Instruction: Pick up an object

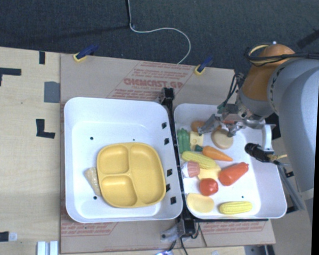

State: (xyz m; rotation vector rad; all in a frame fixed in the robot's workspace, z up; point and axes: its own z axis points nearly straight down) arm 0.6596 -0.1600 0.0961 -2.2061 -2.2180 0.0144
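Observation:
My gripper [222, 125] hangs low over the back of the right bin [271, 195], just above a round beige toy potato [221, 139]. An orange-brown piece [198, 124] lies just to its left. Toy foods crowd this bin: a green vegetable [183, 138], a carrot [218, 153], a pale corn cob [200, 160], a small pink piece [193, 169], a red pepper [233, 173], a tomato [208, 186], a yellow slice [200, 203] and a yellow corn cob [235, 207]. Nothing is visibly lifted.
The left bin [77, 114] holds a yellow divided plate [130, 174] with a tan object [91, 179] tucked beside its left edge. The grey arm [299, 115] with its orange band covers the right bin's far right side. Clips [85, 52] pin the cardboard.

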